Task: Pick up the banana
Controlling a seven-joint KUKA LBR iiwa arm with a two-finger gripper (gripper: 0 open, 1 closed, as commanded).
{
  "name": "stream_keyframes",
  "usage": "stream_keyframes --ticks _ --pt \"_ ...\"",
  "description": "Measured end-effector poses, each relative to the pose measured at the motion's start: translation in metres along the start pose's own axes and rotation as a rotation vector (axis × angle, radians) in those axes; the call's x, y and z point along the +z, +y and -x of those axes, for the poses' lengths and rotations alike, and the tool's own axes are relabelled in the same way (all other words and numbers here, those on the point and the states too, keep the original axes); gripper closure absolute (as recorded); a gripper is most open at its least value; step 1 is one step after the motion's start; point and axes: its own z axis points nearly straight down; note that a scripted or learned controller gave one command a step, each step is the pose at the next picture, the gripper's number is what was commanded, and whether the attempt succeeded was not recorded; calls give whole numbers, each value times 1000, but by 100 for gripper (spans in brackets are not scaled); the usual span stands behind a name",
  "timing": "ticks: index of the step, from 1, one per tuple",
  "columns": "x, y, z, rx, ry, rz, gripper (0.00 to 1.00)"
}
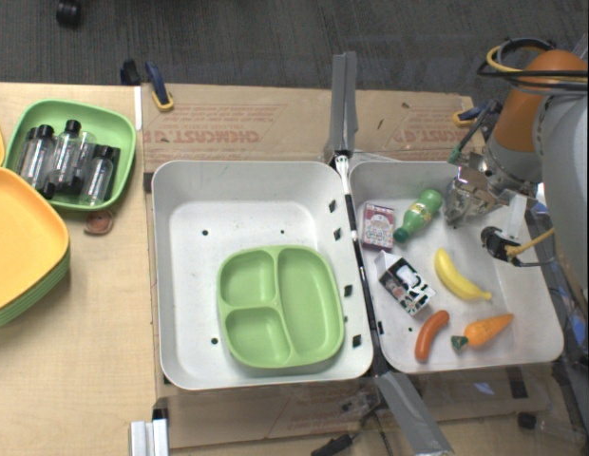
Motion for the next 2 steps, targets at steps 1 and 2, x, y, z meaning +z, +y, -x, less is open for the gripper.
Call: stream_keyframes --ticks 1,2 --pt "-4 -54 55 167 12 30 100" --pt "-6 -20 -3 48 10 32 100"
